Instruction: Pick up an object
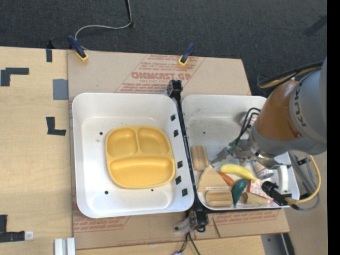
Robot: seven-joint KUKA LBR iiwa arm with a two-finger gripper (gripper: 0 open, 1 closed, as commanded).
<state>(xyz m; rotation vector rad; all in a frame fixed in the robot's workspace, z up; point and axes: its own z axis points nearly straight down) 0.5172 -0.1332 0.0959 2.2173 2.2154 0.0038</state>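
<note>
Camera view put the clutter nearest: in the right bin (223, 104), at its front edge, lay a wooden block (218, 197), a green pepper (239, 189), an orange carrot (226, 178) and a yellow banana (237, 170), all touching or overlapping. Just behind them my gripper (229, 152) hung low over the bin floor; whether my fingers were open or shut I could not tell. I judged the banana the best target, lying on top, so I needed to centre over it and descend straight. Farther left, the yellow divided plate (141, 157) sat in the left bin (85, 153).
</note>
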